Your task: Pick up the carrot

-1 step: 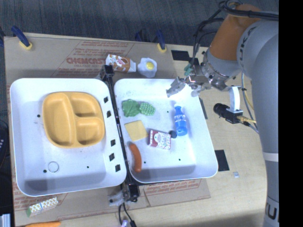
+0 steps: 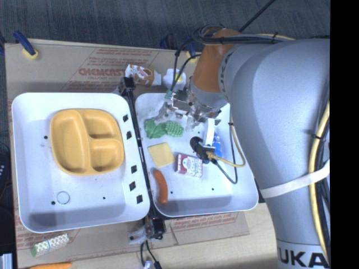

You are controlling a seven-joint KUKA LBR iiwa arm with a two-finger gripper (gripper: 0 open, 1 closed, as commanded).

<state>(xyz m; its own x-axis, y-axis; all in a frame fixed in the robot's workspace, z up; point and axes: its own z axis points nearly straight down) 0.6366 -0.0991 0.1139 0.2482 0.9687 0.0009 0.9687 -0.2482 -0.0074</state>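
Orange carrot (image 2: 161, 186) near right bin's (image 2: 238, 198) front-left corner, well apart from fingers (image 2: 178, 112); finger state unclear.

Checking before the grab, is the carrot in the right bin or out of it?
In. The carrot lies flat inside the right bin, near its left wall.
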